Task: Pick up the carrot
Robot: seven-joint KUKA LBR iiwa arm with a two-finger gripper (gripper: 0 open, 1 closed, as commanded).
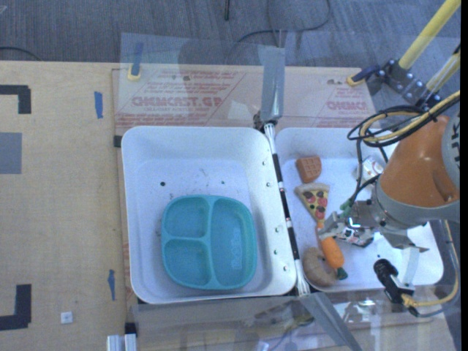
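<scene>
Here, lower right of frame: carrot (pixel 333 254) lies in the right bin (pixel 344 163), touching a brown potato-like toy (pixel 315 267), w/ pizza slice (pixel 314 199) and a bread piece (pixel 308 168) above it. End effector (pixel 344 224) sits just above carrot; can't tell its opening. Teal divided plate (pixel 209 242) in left bin (pixel 146 159).

The gripper (pixel 341 229) hangs just above the carrot (pixel 333 254) in the right bin (pixel 344 284), beside a pizza slice (pixel 314 199)

The carrot (pixel 333 253) is hemmed by a tan toy (pixel 316 268) and pizza slice (pixel 314 198); its right is bare bin floor (pixel 428 258).
</scene>
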